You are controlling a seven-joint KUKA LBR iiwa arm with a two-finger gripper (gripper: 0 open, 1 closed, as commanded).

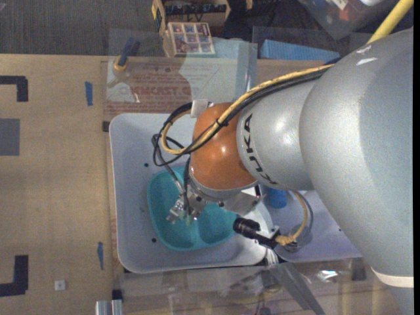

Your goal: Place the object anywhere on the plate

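A teal plate (163, 205) lies in the front half of the left white bin (125, 156). My gripper (179, 211) hangs low over the plate's middle, pointing down from the orange wrist band (220, 151). I cannot make out anything held in it. A small blue object (277, 198) peeks out beside the arm at the near edge of the right bin, mostly hidden by the wrist.
The grey arm (341, 149) covers most of the right bin (328, 238). A cardboard box (189, 8) and a small carton (191, 37) stand beyond the bench. Blue tape marks (88, 92) dot the wooden bench at left.
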